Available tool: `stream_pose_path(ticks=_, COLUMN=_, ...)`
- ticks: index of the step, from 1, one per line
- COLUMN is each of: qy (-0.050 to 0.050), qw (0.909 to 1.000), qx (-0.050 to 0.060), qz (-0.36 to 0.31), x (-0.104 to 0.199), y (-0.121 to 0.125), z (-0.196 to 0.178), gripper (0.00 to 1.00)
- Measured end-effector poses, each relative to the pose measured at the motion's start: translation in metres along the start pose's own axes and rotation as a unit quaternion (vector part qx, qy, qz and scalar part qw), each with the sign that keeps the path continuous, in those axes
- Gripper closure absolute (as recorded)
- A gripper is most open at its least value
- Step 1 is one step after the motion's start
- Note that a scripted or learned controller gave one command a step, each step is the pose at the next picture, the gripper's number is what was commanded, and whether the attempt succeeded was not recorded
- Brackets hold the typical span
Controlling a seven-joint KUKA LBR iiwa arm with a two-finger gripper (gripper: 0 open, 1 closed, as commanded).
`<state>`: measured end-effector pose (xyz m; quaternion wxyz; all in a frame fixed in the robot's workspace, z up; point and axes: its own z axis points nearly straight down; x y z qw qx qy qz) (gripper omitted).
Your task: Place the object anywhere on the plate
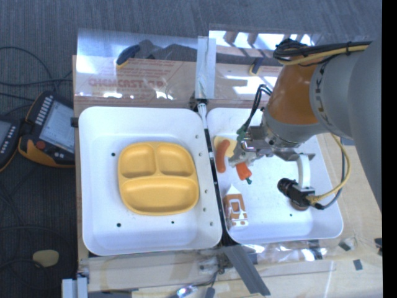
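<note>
Bright, even overhead light; strong glare on the clear panels (pixel 155 48) at the far side, soft shadows inside the white bins (pixel 87 185), focus slightly soft throughout.

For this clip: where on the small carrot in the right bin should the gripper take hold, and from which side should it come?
Probably across the middle of the small carrot, coming straight down from above. It lies flat on the right bin floor, slanting with its green tip toward the lower right, so fingers should close across its narrow width. The gripper is just above it; the hot dog lies close left.

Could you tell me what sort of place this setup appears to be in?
Most likely a robotics lab: a grey-and-orange arm works over two white bins, a teach pendant lies on the carpet, and cables trail beside it.
</note>
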<state>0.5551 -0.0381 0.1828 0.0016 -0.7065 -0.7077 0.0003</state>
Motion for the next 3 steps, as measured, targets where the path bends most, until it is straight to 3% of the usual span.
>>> stream_pose_path(ticks=1, qy=-0.001, qw=1.0, qx=0.001, qz=0.0, x=0.054, y=-0.033, z=0.0, gripper=1.0)
stream_pose_path(ticks=2, qy=-0.001, qw=1.0, qx=0.001, qz=-0.001, x=0.126, y=-0.012, z=0.001, gripper=1.0)
stream_pose_path(ticks=3, qy=-0.001, qw=1.0, qx=0.001, qz=-0.001, x=0.126, y=-0.012, z=0.001, gripper=0.0)
